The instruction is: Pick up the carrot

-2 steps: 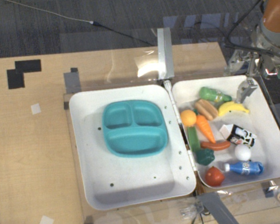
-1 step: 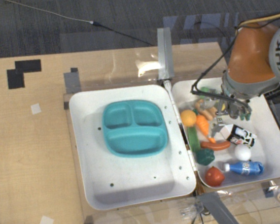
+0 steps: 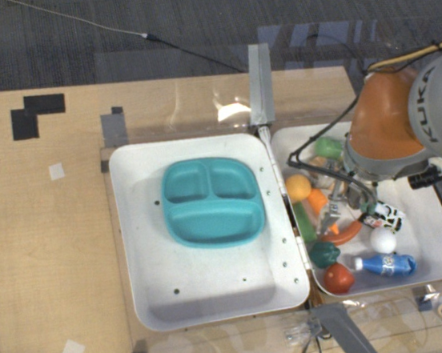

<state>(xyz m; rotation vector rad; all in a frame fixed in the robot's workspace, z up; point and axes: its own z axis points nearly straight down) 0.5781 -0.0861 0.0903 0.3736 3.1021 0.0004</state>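
Note:
The carrot (image 3: 318, 200) is a small orange piece in the left half of the right bin (image 3: 441, 256), partly covered by the gripper. My gripper (image 3: 332, 209) hangs low over the bin, right beside and partly above the carrot, amid black cables. The grey arm with its orange band (image 3: 387, 121) reaches in from the right and hides the bin's back right part. Whether anything sits in the gripper cannot be made out.
Around the carrot lie a yellow-orange ball (image 3: 298, 188), a long green vegetable (image 3: 302, 219), a red-orange curved item (image 3: 346, 233), a dark green item (image 3: 324, 253), a red tomato (image 3: 339, 278), a blue bottle (image 3: 386, 265), a white ball (image 3: 384, 241) and a light green item (image 3: 329, 148). The left bin (image 3: 153, 302) holds a teal divided plate (image 3: 212, 201).

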